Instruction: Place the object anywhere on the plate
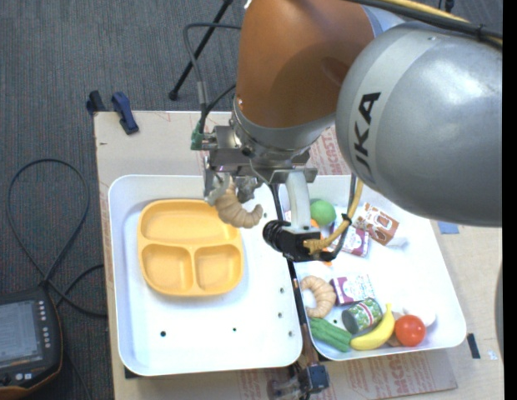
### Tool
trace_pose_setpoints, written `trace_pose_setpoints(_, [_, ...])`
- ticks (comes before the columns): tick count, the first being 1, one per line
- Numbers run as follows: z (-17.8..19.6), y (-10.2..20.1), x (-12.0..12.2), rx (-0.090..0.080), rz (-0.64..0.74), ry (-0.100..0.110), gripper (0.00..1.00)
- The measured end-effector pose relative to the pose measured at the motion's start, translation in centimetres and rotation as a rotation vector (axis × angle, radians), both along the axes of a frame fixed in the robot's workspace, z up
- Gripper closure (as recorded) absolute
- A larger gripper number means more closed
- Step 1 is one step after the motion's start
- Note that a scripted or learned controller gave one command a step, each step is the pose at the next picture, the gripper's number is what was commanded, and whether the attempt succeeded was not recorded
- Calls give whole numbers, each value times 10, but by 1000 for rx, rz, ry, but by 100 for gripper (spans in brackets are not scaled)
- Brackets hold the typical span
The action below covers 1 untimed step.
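A yellow divided plate (190, 257) lies in the left white bin (158, 340). My gripper (232, 193) hangs over the plate's upper right corner, shut on a tan curved croissant toy (239, 213). The croissant hangs between the fingers, just above the plate's rim. The large arm hides the area behind the gripper.
The right bin (434, 282) holds a green ball (323, 212), small cartons (378, 223), a second tan croissant (318, 295), a purple carton (353, 288), a can (363, 314), a banana (373, 332), a tomato (409, 330) and a cucumber (329, 333).
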<state>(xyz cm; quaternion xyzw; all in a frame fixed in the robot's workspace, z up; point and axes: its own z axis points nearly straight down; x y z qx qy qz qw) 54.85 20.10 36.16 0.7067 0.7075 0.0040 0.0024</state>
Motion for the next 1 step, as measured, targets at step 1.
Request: trace_pose_setpoints(1, [-1, 0, -1, -1, 1, 2, 0])
